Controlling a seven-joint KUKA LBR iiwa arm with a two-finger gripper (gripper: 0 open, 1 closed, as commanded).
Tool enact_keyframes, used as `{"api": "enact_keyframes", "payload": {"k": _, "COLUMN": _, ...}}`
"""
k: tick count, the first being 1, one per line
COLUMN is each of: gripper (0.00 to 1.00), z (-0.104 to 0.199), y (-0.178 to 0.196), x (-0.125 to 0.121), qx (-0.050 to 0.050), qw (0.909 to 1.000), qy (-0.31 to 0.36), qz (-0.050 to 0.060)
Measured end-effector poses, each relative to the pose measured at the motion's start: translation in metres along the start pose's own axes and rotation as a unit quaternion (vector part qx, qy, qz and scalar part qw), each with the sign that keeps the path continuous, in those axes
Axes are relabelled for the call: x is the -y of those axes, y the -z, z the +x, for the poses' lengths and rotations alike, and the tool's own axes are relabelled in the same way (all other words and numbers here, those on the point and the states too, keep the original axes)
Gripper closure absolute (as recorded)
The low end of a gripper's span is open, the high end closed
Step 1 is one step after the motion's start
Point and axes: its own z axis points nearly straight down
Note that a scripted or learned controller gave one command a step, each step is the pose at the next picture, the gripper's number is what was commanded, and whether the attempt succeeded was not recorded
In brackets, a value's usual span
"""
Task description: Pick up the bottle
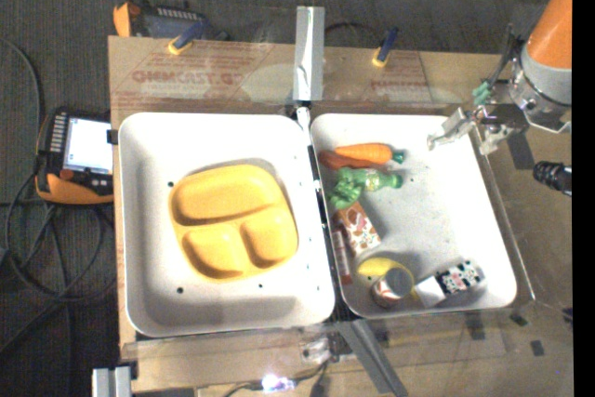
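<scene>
White bins: two (139,200); one yellow tray (237,218); one bottle (358,232); hand (465,125) state: cannot tell.

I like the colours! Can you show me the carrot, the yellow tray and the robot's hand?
carrot (362,153), camera view, middle of its orange body.
yellow tray (235,220), camera view, ridge between its compartments.
gripper (457,127), camera view, between its fingertips.
</scene>
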Motion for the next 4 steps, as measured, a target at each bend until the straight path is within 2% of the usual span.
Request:
{"api": "enact_keyframes", "payload": {"k": 1, "gripper": 0.0, "z": 0.057, "y": -0.14, "x": -0.051, "qx": 0.001, "qw": 0.9988, "qy": -0.048, "qz": 0.001}}
{"api": "enact_keyframes", "payload": {"k": 2, "gripper": 0.0, "z": 0.061, "y": -0.175, "x": -0.02, "qx": 0.003, "qw": 0.9994, "qy": 0.035, "qz": -0.006}}
{"api": "enact_keyframes", "payload": {"k": 3, "gripper": 0.0, "z": 0.021, "y": -0.175, "x": -0.01, "qx": 0.0, "qw": 0.9984, "qy": -0.056, "qz": -0.008}}
{"api": "enact_keyframes", "payload": {"k": 4, "gripper": 0.0, "z": 0.021, "y": -0.175, "x": -0.01, "qx": 0.0, "qw": 0.9984, "qy": -0.056, "qz": -0.008}}
